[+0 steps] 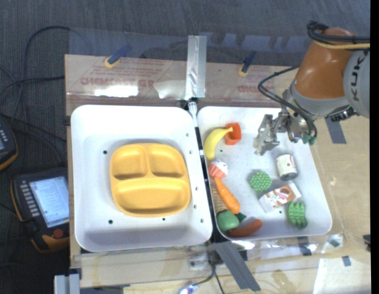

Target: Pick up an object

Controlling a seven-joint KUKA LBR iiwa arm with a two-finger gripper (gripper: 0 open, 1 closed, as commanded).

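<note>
At the near edge of the right white plastic bin lie a red-brown toy sausage and a round green toy fruit, touching each other. In the near outer corner of that bin stands a green spiky rubber toy, with a small white and red printed packet just beside it. An orange toy carrot and a pink and white toy cupcake lie along the bin's inner wall. A green knobbly ball sits about in the bin's middle, and a small white can with a red label is a little farther back, toward the outer wall. A yellow toy banana and an orange-red plastic cup are touching in the far inner corner.

The task's thing may be any of these, and none is lifted yet.

I think the risk is the crowding. The can is round and lies on its side, so it may roll away if it is pressed off centre. The ball can also slip out. The items along the inner wall leave little room on that side, and a closing there may catch two of them, or only the wall.

The metal two-finger gripper hangs over the far half of the bin, between the cup and the can, with nothing seen in it. I cannot tell if its jaws are apart or together. The grey and orange arm leans in over the bin's far outer corner, with the wrist turned downward.
</note>
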